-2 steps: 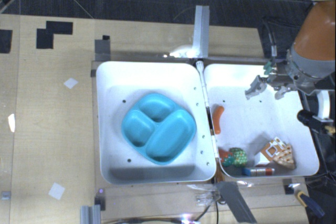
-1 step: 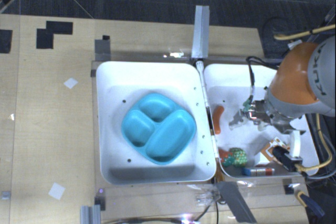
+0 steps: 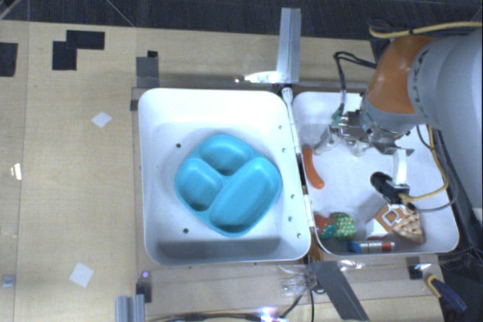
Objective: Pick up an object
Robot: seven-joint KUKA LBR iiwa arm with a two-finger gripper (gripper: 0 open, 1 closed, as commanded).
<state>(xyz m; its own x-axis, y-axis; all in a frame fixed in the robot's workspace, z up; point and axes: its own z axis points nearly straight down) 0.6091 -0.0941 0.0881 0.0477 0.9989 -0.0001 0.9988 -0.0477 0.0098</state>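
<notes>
Arm reaching over the right bin (image 3: 445, 226)

The gripper (image 3: 349, 133) is hovering near the bin's upper wall; I cannot tell its state. An orange carrot-like piece (image 3: 312, 169) is lying along the left wall, with 1 green ball (image 3: 341, 225) resting below it.

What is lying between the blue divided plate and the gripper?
In the camera view, the bins' shared wall and an orange carrot-like thing lie between the blue plate and the gripper.

Glossy smooth blue plastic tray (image 3: 228, 183) in a matt white plastic bin (image 3: 158, 162); pale wood-look bench (image 3: 68, 185).
</notes>
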